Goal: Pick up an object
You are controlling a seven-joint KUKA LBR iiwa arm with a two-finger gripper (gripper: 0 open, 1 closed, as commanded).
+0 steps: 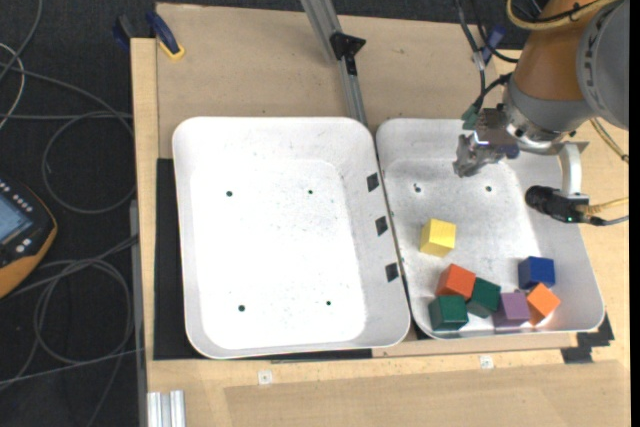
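The approach step is judged to be in hand: the gripper (470, 161), nothing seen in it and its opening not to be told, is hung over the right bin (585, 260) far end, so a descent toward the yellow block (437, 237) is called for.

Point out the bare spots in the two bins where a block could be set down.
Free: the left bin, bare across its floor. In the right bin, the strip between the gripper and the yellow block. Crowded: the near right corner, where orange, green, purple and blue blocks cluster.
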